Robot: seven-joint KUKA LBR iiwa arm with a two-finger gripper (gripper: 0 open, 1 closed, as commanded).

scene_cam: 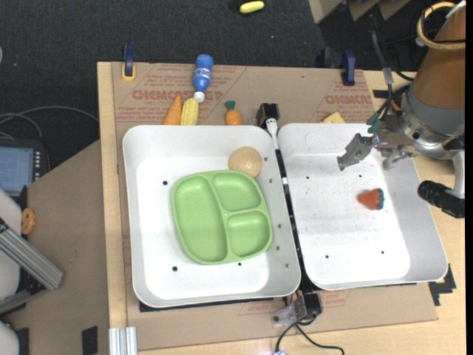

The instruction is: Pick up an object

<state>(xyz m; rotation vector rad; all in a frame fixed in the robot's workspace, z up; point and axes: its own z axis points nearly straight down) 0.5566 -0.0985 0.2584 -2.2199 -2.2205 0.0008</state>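
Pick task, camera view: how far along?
Done: the arm is in over the right bin. In hand: nothing; the hand sits open with an empty gap between its fingers. Left: reach the red strawberry toy, lying apart below it, then grasp and lift.

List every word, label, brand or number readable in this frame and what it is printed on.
"CHEMCAST": red print on the brown board under the bins, top left; partly blurred.
Similar red print at the board's top right, too blurred to be sure.
Label on the small bottle: too small to read.
Nothing readable on the bins or the green plate.
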